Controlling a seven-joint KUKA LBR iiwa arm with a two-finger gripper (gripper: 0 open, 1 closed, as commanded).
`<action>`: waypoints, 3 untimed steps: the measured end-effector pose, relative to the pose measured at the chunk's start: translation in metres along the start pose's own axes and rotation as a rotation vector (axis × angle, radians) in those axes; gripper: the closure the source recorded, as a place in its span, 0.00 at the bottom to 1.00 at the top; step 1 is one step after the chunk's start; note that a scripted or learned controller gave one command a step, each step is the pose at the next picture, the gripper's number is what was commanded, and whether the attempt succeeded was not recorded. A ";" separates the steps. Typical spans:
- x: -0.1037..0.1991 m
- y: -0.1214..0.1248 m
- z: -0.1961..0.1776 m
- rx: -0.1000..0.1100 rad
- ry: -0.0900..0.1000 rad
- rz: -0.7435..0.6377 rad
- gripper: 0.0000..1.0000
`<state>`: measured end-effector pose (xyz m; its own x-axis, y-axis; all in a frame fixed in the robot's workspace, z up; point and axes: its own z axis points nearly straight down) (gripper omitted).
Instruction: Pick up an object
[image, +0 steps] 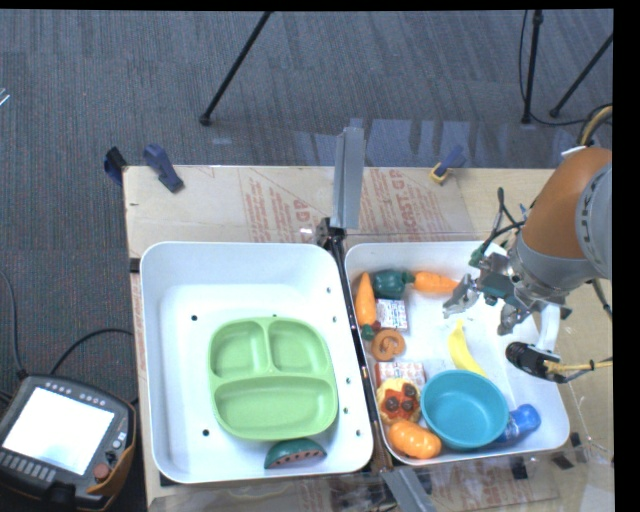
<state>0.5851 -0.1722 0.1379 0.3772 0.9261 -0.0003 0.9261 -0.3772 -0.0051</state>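
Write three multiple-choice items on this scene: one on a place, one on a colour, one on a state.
1. Where does the green divided plate lie?
A. left bin
B. right bin
C. on the floor

2. What colour is the bowl in the right bin?
A. red
B. blue
C. white

3. How does the banana stand to the gripper?
A. between its fingers
B. lying in the bin below it
C. hanging from the arm

Key: 1 A, it rests in the left bin. 2 B, the bowl is plainly blue. 3 B, it lies on the bin floor.
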 end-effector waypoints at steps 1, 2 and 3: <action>0.011 -0.026 0.055 0.006 -0.001 0.045 0.00; 0.011 -0.025 0.044 0.006 0.001 0.046 1.00; 0.086 0.023 -0.060 -0.010 0.004 0.153 1.00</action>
